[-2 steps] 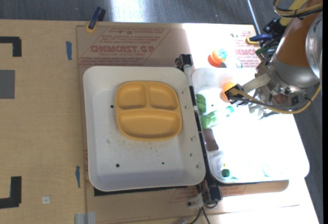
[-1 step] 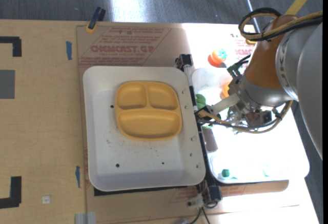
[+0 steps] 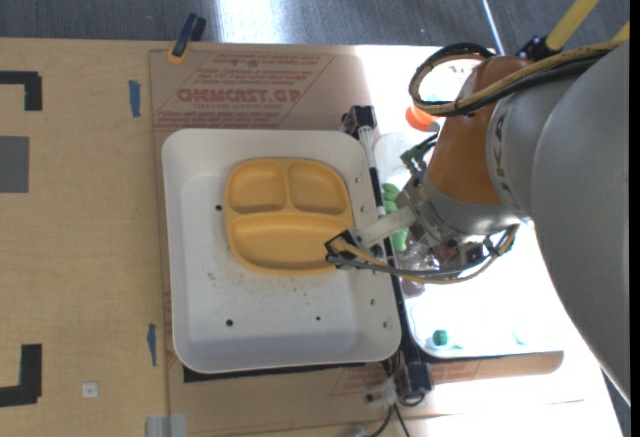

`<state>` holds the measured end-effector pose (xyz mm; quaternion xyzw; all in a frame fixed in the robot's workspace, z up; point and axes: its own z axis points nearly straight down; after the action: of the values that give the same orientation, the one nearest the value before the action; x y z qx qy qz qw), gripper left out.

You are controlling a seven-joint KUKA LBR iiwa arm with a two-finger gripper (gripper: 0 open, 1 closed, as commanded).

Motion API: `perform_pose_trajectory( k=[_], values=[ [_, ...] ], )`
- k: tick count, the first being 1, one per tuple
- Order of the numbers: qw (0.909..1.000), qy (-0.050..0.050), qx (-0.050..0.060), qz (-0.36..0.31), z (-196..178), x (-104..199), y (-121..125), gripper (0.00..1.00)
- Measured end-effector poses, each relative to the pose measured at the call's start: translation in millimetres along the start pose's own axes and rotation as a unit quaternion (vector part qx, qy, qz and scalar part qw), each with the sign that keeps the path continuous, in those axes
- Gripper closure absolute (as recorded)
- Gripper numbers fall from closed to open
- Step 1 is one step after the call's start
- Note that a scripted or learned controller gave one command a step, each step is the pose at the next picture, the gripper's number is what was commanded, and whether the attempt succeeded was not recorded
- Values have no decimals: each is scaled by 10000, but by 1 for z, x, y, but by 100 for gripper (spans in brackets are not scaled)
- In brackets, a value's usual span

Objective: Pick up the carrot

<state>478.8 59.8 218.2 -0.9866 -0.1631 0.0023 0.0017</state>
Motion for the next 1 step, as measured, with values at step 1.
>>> perform_pose_trajectory(
  k=[1],
  values=[
    [9999, 17, -19, -162, -49, -9, 49, 100]
  ],
)
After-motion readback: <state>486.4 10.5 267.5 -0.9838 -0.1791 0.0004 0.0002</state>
